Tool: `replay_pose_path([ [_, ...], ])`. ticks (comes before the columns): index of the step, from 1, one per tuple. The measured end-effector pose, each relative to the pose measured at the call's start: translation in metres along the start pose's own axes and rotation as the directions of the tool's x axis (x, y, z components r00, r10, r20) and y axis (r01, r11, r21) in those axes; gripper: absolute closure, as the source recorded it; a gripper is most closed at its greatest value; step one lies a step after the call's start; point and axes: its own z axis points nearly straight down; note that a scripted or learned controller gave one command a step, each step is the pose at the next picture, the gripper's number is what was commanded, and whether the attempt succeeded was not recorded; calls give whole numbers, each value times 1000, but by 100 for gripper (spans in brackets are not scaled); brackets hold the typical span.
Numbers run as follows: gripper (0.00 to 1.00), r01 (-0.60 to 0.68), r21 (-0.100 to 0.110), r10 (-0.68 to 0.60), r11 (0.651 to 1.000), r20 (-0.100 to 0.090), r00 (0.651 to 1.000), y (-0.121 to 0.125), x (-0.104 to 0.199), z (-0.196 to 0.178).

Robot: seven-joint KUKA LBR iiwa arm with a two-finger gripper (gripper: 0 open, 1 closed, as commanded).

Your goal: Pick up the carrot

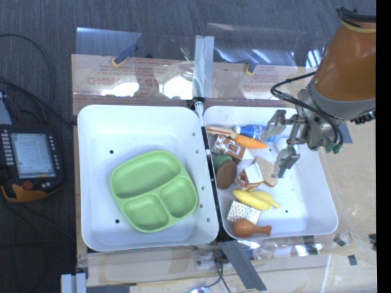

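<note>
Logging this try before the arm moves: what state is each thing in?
gripper: open, above right bin, holding nothing
carrot: lying flat in right bin, ungrasped
banana: lying flat
chicken drumstick: lying near front wall
green divided plate: upright in left bin

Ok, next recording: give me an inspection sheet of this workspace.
Surface: two shallow white bins, left bin and right bin.
Job's thing: orange tapered carrot lies in the right bin, ungrasped.
Clutter: yellow banana, brown drumstick, blue-capped bottle around it; green divided plate in the left bin.
Pincer: open, over the right bin, beside the carrot.
Cables: black cable on the arm.
Surroundings: handheld pendant on the left.
</note>
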Motion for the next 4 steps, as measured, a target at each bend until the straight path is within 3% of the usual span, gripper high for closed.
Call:
replay_pose_path([
  [1,0,-46,-2,46,999,-8,999,-6,-37,83],
  [2,0,-36,3,36,999,10,999,-27,-124,150],
  [3,0,-51,2,51,999,3,999,-14,-88,184],
  [4,0,-128,5,128,992,8,992,-8,-85,188],
])
